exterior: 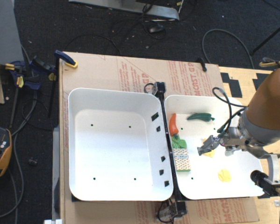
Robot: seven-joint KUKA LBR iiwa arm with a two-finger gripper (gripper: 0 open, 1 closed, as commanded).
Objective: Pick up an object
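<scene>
Camera view: two white bins, the left bin (114, 150) and the right bin (239, 187). The right one holds a carrot-like piece (173, 123), a green pepper-like piece (199, 117), a green leafy item (178, 142), a patterned packet (181, 161) and two yellow pieces (224, 175). The arm (266, 111) reaches in low; gripper (206, 147) partly covers one yellow piece; whether its jaws are apart I cannot tell

Two white bins sit side by side on a brown board. The left bin (115, 145) lies bare. In the right bin (239, 191) lie a green pepper (199, 117), an orange carrot (173, 124), a green toy (178, 142) touching a patterned packet (181, 160), and a yellow piece (224, 175). The gripper (206, 148) hangs over another yellow bit (209, 154), nothing visibly between its fingers.
</scene>
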